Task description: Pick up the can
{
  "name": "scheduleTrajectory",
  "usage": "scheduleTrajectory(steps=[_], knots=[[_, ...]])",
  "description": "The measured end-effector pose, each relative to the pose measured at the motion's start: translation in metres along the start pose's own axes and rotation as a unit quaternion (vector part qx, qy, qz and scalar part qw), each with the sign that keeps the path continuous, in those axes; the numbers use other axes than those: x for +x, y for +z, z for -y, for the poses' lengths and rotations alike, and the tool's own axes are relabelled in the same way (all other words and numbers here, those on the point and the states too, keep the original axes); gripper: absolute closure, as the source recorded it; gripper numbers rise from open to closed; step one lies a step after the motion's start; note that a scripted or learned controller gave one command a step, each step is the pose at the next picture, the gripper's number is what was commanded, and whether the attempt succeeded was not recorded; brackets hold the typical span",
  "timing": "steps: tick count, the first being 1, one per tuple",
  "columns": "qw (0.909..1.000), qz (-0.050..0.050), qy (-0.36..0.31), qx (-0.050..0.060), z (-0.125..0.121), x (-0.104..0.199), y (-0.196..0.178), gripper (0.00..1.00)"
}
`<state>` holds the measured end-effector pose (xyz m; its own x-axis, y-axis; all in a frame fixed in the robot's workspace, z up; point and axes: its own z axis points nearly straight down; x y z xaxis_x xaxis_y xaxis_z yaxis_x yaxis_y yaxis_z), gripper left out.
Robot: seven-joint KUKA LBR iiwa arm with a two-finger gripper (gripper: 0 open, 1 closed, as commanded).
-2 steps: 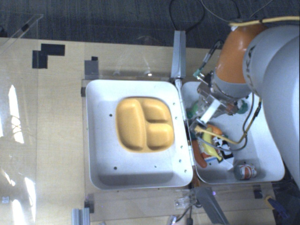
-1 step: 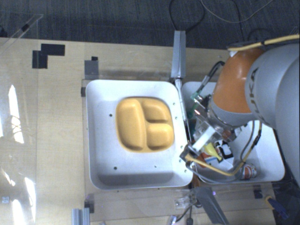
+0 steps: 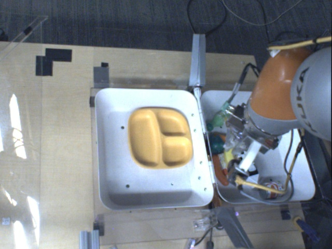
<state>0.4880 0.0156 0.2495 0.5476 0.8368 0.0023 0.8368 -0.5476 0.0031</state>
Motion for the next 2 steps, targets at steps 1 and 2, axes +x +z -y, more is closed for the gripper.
scheduleTrajectory(steps=[1,2], knots=[[0.9953,0.001,0.097,0.002,0.008,0.012,0.066,1.00],[0.9300,0.000,0.368,0.001,0.051,0.076,0.065,1.00]])
